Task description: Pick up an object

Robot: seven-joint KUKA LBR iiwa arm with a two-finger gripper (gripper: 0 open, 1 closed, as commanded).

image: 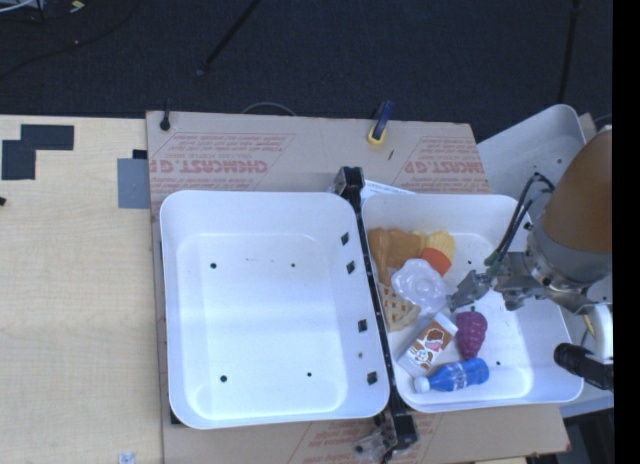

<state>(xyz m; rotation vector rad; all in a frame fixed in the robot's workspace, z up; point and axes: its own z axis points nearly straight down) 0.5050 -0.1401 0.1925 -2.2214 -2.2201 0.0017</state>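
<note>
Purple grapes [471,332] beside carton [428,345] (label unreadable); cardboard [230,157] reads "CHEMCAST".

Blue-yellow clamp [379,123] on cardboard sheet [250,157] (printed)

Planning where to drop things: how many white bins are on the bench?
2. The left bin and the right bin sit side by side, their inner edges adjoining.

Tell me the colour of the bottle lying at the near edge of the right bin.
Blue bottle, white cap, seen in the camera view.
</note>
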